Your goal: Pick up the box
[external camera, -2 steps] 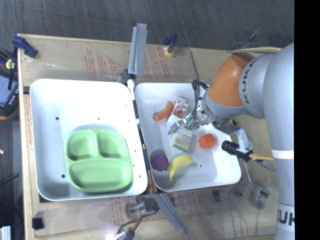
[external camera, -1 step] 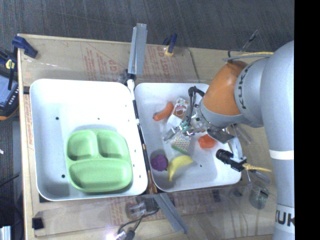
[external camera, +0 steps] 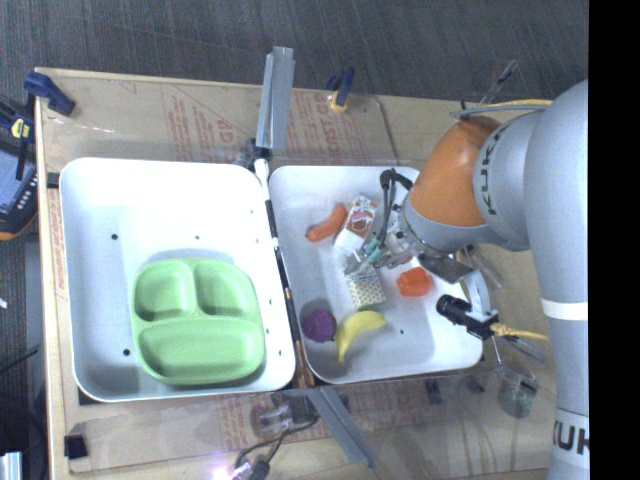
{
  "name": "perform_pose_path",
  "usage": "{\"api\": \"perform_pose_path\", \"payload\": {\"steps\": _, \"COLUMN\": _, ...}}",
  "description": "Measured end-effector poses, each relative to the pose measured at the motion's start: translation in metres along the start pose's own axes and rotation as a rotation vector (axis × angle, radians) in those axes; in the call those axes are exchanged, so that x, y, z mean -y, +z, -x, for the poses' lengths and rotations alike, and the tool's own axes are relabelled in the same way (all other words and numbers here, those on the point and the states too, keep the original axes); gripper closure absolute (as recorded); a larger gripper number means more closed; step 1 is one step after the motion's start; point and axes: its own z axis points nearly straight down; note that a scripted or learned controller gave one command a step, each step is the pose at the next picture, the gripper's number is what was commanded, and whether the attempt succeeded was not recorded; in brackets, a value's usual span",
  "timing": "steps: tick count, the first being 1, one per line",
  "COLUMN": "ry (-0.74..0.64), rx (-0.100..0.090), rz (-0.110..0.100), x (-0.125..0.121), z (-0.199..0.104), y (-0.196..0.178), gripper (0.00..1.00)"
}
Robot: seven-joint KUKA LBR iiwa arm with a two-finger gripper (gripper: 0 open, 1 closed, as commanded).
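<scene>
My arm (external camera: 520,188), nearest the camera, hangs over the right bin (external camera: 300,268). My claw (external camera: 375,253) sits low among the clutter; its state I cannot tell. The box (external camera: 367,288), patterned, lies just below it, beside the banana (external camera: 357,331) and purple fruit (external camera: 319,324). Judgement: box not lifted; grasp and lift remain.

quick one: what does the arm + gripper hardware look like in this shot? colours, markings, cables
The arm is a grey KUKA iiwa with smooth rounded links, an orange band above the wrist and dark KUKA lettering on the casing. A thin white ring circles the lower link. The gripper is small, of dark and bare metal, with a black cable looping beside it. A black cylindrical part juts out below the wrist.
</scene>
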Motion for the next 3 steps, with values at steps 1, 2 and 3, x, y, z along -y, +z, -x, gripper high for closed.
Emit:
{"api": "perform_pose_path", "payload": {"steps": 1, "ry": -0.001, "rx": 0.0, "rz": 0.0, "x": 0.0, "z": 0.0, "y": 0.0, "gripper": 0.0}}
{"api": "perform_pose_path", "payload": {"steps": 2, "ry": -0.005, "rx": 0.0, "rz": 0.0, "x": -0.001, "z": 0.0, "y": -0.01, "gripper": 1.0}}
{"api": "perform_pose_path", "payload": {"steps": 3, "ry": 0.079, "rx": -0.01, "rz": -0.006, "x": -0.014, "z": -0.115, "y": -0.18, "gripper": 1.0}}
